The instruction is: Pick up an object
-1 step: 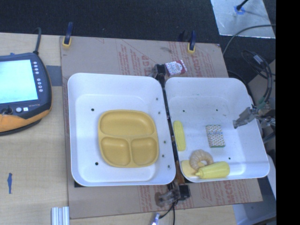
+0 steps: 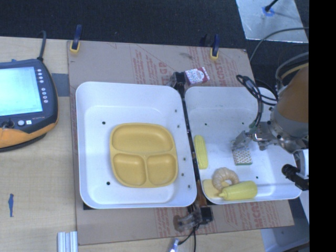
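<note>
Four objects lie in the right bin [image 2: 220, 101]: corn [image 2: 200, 151], a pastry [image 2: 224, 177], a yellow tube [image 2: 239, 191] and a checkered piece [image 2: 242, 154]. The hand [image 2: 251, 138] hovers by that piece (perhaps touching); its grip state I cannot tell. Centre over it before closing.

Grey arm [image 2: 290, 121] with orange band [image 2: 295, 94] and black cables [image 2: 255, 91].
</note>
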`<state>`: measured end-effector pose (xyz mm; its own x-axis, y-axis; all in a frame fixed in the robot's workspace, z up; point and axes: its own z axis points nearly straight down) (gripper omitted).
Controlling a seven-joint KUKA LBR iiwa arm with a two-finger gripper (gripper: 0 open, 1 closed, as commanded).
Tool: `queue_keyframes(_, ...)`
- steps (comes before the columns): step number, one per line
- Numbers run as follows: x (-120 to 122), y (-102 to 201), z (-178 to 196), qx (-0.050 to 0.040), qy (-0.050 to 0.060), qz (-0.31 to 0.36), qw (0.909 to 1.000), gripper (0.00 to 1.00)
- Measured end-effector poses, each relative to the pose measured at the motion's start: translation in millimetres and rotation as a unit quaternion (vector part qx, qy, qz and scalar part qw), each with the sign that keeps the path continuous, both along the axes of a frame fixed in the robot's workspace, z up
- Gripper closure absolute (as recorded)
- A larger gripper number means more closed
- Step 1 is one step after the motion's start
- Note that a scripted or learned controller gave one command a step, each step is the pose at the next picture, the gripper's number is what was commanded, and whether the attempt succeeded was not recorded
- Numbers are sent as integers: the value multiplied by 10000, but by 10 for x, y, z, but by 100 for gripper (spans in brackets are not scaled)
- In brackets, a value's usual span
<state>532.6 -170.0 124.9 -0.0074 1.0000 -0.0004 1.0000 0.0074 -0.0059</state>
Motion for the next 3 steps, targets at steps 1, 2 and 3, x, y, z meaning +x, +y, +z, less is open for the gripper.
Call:
queue_keyframes(1,714,-203,-13,5,-22,-18,10000,0)
queue_keyframes(2,971,344,-332,-1,-13,-1,10000,0)
queue_keyframes(3,970,667,-332,-2,-1,3,10000,0)
